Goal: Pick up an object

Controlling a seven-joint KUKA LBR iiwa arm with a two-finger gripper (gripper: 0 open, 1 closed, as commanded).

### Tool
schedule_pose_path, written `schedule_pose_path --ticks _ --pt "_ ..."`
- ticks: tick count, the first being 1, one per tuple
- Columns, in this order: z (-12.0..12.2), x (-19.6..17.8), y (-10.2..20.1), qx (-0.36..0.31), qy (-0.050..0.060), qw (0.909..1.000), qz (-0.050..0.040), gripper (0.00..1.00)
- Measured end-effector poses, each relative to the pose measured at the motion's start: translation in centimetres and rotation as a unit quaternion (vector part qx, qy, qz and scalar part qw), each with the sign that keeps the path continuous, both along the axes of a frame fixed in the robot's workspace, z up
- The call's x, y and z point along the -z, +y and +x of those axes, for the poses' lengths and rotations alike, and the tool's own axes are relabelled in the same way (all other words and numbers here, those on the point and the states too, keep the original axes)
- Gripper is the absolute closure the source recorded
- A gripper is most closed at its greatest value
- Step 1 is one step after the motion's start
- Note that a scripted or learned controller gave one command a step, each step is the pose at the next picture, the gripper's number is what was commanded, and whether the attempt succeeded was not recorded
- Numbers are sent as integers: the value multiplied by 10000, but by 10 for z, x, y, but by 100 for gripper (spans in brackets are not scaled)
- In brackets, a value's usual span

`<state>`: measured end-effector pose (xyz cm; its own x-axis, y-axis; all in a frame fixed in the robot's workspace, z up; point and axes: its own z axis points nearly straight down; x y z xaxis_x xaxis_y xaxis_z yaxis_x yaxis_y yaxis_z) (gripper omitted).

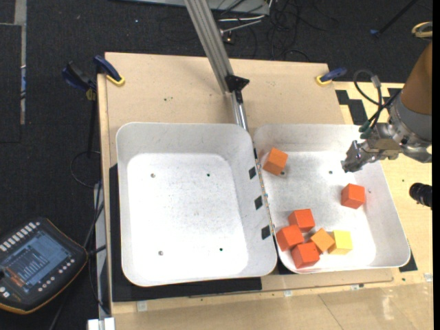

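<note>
While the gripper [354,158] hangs over the far right part of the right bin [392,215], nothing lies between its tips, so I judge the pick as not yet made; whether the claw is spread or closed I cannot tell, since it reads as one dark lump from this slant.

Just on the near side of it sits a red-orange cube [353,195], apart from the claw and alone on the bin floor (the likeliest target, in my view). It is a cube, so it has no real long axis; its faces are turned at a slight angle to the bin walls, one corner pointing roughly toward the near right.

Farther left, near the wall between the two bins, stands an orange cube [276,161], also turned slightly.

Toward the near edge a cluster crowds together: three red-orange cubes [297,237], an orange block [322,239] and a yellow block [342,240], touching or nearly so.

The left bin [130,184] lies beyond that.

What remains, as I judge it: descend, close on a cube, lift.
</note>
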<state>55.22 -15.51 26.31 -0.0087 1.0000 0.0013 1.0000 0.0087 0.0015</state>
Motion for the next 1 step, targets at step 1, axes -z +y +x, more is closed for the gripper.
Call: schedule_pose_path --ticks 1 --pt "7 11 51 0 7 10000 1 100"
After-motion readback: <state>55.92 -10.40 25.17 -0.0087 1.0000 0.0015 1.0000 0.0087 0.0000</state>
